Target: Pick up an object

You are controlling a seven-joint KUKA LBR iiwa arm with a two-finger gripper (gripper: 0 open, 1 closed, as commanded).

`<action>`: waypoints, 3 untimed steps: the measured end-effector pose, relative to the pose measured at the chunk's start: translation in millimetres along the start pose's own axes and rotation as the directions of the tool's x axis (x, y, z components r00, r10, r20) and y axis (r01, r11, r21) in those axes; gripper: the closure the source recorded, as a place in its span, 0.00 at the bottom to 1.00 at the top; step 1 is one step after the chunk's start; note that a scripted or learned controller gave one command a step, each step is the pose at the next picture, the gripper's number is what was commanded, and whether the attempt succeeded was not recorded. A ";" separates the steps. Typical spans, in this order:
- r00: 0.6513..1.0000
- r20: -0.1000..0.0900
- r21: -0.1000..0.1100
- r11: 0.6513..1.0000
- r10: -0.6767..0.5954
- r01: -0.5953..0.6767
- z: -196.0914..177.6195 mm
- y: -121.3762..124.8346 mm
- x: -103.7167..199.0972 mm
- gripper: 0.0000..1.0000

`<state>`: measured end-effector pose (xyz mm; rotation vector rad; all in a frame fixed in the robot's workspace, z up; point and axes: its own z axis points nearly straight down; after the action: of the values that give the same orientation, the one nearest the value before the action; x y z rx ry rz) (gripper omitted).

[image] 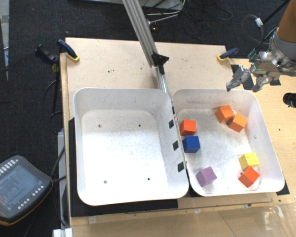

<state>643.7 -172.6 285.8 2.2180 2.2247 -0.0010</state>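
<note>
While bench (113,63) bears bins, black floor (34,14) w/ cables surrounds.

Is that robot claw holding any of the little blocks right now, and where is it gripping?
No. The gripper hangs above the right bin's far rim with nothing between its jaws; the blocks lie in the bin.

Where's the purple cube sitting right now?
The purple cube lies in the right bin, near its front-left corner, below the blue cube and left of the yellow cube.
</note>
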 end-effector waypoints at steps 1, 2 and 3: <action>1.000 0.000 0.000 1.000 0.000 0.000 0.1 0.0 0.1 0.00; 1.000 0.000 0.004 1.000 0.003 -0.003 51.5 6.9 -6.3 0.00; 1.000 -0.001 0.005 1.000 0.000 0.000 108.4 10.3 3.3 0.00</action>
<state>654.0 -169.3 177.4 2.2215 2.2272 -0.0051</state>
